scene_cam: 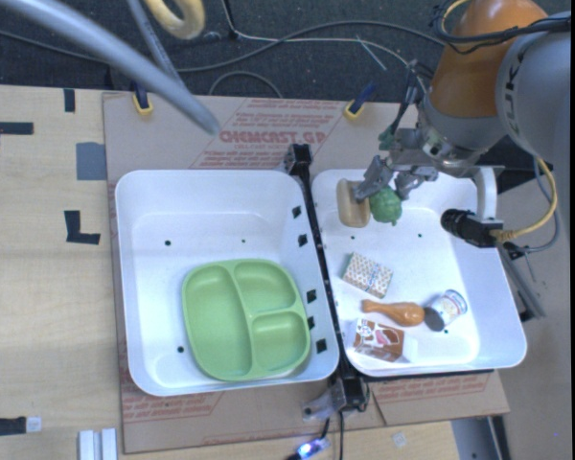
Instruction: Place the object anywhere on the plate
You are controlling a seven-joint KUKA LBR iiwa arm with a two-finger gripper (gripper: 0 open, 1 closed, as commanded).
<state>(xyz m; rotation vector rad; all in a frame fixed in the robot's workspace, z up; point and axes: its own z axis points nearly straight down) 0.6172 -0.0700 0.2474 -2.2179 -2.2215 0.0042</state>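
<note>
A small, round, leafy green toy vegetable point(386, 205) sits at the tips of the hand point(383, 192), near the back of the right white bin point(479, 338). The grey fingers point(373, 181) come down onto its top and appear closed on it, though whether it is lifted off the bin floor or resting on it cannot be told. Just to its left, touching or nearly so, stands a tan, rounded wooden-looking block point(352, 204), close to the divider between the bins.

Behind the hand rises the grey arm with its orange band point(479, 41), reaching in from the right. A black cylindrical fitting point(465, 225) with a yellow cable lies over the right bin's right side.

Nearer the front of the same bin lie a small checkered packet point(368, 274), an orange-brown club-shaped toy point(395, 310), a small tin can on its side point(448, 308) just right of that, and a red-brown printed pouch point(379, 339) near the front edge.

The light green plastic plate with three compartments point(244, 319) rests in the left white bin point(139, 257), toward its front, well apart from the hand. Both bins stand on a sheet of printed cardboard point(259, 137) laid over the pale wooden surface point(38, 286).
</note>
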